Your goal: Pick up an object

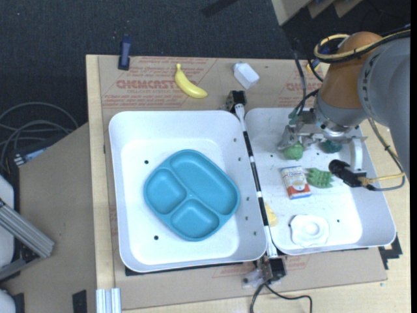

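A small green object lies in the right bin toward its 11 o'clock corner, directly under the claw; whether the claw is clenched or released cannot be told. At the object's 5 o'clock sit a red-and-white packet and a green toy, with a white lid farther down. The left bin holds a blue divided plate. A banana rests on the counter at 12 o'clock.

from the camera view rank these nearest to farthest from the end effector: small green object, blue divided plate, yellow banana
1. Small green object, right bin, just under the end effector.
2. Blue divided plastic plate, in the left bin.
3. Yellow banana, on the cardboard beyond the left bin; it comes close to the plate's distance.
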`<action>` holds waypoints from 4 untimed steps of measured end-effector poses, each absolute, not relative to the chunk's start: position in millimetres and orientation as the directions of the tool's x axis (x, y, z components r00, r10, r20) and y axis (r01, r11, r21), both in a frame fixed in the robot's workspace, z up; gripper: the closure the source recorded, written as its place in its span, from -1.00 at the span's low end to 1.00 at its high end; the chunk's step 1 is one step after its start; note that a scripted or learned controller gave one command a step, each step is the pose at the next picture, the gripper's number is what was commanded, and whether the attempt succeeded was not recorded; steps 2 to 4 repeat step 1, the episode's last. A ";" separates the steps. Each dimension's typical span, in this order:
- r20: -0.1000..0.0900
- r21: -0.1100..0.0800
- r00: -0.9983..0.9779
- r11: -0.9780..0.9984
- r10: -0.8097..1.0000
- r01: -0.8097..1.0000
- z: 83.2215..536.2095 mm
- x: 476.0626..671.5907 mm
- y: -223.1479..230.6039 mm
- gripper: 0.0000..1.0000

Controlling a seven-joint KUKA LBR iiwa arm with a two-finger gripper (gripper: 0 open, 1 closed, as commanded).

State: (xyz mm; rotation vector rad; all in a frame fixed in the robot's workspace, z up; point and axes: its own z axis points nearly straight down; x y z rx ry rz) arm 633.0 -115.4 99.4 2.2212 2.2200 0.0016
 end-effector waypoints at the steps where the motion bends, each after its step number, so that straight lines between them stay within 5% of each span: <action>1: 0.001 -0.001 -0.001 0.001 1.000 1.000 185.1 582.7 -59.4 1.00; 4: 0.001 -0.001 -0.001 0.001 1.000 1.000 185.1 582.7 -59.4 1.00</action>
